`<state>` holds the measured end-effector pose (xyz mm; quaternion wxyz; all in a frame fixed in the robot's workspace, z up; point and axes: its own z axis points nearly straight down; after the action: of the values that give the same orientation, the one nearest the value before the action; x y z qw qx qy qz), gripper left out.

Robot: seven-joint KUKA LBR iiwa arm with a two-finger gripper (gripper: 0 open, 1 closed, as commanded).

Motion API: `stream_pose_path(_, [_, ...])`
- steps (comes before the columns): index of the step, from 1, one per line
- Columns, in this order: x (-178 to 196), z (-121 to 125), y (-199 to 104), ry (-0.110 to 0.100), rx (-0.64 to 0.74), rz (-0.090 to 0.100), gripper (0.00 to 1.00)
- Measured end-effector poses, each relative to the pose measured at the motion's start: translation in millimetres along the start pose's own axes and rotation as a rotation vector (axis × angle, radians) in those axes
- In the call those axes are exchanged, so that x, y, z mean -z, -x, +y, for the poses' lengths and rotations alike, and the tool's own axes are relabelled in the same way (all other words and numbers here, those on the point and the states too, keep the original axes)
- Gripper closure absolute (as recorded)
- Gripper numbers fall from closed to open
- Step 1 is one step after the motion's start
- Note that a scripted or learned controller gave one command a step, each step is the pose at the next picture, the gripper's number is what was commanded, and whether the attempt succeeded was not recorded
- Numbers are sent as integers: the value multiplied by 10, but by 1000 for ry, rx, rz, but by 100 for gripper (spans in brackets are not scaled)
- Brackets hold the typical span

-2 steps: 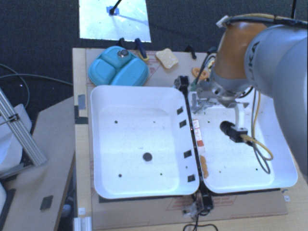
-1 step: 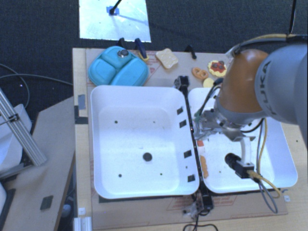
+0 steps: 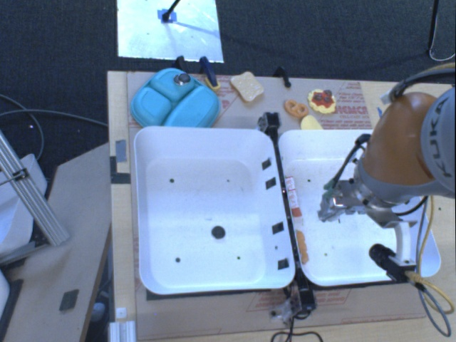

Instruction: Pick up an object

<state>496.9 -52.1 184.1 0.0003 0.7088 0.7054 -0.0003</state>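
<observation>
Camera view: gripper [image 3: 332,209] hangs low in the right bin [image 3: 313,152], finger state impossible to tell; closing here risks missing the orange item [image 3: 301,246] near the divider.

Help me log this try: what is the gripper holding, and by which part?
Cannot be told: the gripper hangs over the right bin, with no object visible between its tips.

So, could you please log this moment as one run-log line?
arm: over right bin | tool: low in bin | left bin: dark disc
</observation>
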Motion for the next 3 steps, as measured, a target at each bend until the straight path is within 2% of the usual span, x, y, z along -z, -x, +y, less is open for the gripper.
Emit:
stream_pose_path(1, [3, 32, -935, 2, 16, 3, 100])
stream_pose_path(2, [1365, 172, -1452, 17, 16, 6, 100])
stream_pose_path(3, [1758, -108, -904, 7, 2, 1, 100])
